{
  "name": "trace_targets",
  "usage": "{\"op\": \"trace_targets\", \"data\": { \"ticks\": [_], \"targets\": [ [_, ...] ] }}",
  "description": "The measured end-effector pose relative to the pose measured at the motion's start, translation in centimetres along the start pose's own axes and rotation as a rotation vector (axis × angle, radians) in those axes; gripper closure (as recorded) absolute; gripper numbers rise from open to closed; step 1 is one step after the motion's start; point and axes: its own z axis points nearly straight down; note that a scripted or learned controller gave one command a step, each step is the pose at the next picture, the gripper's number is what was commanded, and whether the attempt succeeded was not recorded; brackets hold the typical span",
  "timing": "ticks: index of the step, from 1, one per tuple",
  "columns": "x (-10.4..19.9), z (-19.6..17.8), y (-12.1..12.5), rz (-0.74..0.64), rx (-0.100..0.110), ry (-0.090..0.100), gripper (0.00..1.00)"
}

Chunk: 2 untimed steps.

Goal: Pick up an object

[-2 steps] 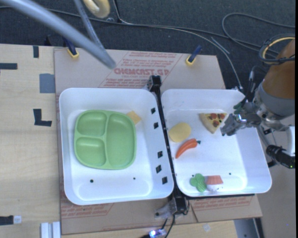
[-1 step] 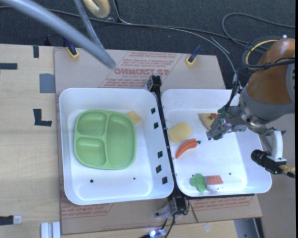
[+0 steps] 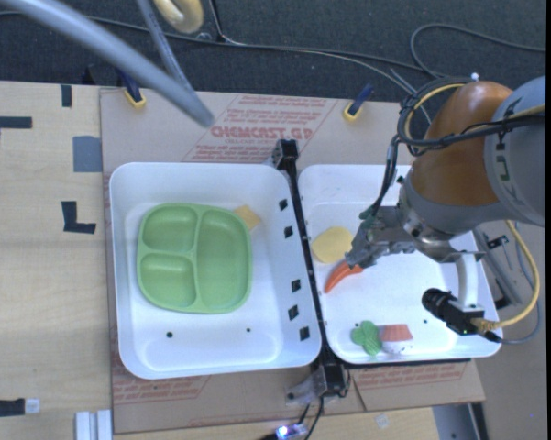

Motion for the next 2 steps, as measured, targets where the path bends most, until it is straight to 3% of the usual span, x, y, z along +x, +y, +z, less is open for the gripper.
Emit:
{"op": "trace_targets", "data": {
  "ticks": [2],
  "targets": [
    [11.5, 0.6, 0.4, -0.002, 0.001, 0.0, 1.0]
  ]
}}
